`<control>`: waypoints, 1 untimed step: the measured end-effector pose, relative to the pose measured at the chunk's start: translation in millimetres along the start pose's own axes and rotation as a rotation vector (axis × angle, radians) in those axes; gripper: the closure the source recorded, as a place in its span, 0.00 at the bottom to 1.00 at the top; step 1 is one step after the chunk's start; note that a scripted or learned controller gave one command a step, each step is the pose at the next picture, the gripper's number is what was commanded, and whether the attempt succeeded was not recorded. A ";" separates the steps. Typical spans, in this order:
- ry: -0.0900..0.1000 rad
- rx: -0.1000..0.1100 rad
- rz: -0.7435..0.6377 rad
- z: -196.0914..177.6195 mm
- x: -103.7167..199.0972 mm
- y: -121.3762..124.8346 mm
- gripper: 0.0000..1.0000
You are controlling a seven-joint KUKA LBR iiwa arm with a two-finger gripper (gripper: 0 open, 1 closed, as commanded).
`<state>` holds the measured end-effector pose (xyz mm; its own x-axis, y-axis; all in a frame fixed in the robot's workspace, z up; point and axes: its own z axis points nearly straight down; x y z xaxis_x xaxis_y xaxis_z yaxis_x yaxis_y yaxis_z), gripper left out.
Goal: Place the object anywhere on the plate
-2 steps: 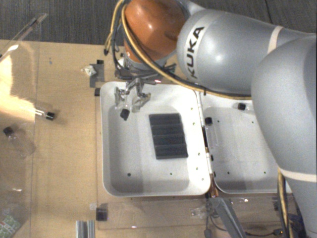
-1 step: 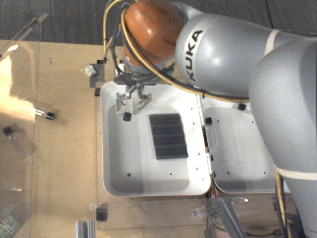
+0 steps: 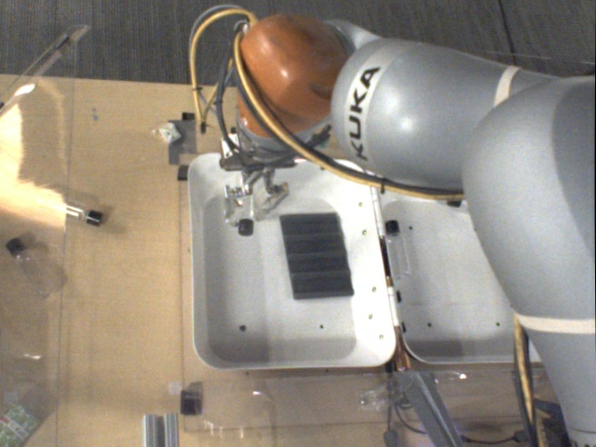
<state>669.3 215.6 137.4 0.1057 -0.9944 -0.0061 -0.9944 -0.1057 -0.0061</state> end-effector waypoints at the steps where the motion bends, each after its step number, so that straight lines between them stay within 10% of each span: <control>1: -0.001 0.000 -0.302 -21.8 -20.5 -2.2 1.00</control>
<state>669.2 236.0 159.3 0.3963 -0.9181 -0.0050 -0.9181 -0.3963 -0.0073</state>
